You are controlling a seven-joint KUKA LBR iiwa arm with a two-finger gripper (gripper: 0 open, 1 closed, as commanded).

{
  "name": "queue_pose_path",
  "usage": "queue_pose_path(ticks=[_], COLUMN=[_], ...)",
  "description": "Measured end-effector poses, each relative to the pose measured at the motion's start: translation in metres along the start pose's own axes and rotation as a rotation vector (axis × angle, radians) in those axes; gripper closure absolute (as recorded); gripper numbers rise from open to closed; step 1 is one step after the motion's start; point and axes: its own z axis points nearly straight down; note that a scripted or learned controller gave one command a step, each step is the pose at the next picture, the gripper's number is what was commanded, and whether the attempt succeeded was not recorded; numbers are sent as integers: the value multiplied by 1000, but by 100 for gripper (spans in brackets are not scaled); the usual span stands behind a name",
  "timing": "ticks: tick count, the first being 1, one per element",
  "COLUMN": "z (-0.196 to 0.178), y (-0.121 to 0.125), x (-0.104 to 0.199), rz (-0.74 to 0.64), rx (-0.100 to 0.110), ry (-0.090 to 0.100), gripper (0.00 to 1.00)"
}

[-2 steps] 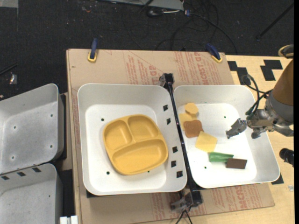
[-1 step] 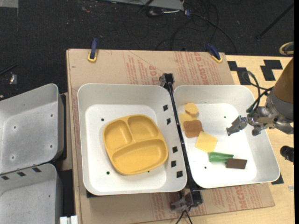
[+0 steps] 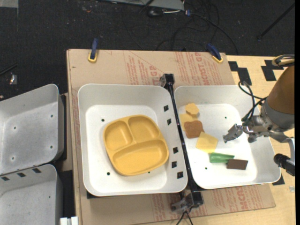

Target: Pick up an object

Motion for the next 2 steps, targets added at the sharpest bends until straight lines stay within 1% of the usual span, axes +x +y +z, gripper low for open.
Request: queue_pose_path(ticks=[1,2], z=[44,61], y=[2,2], x=[1,1], rz=[-1,-1], rx=[1,-2], ry=[1,0], gripper=[0,0])
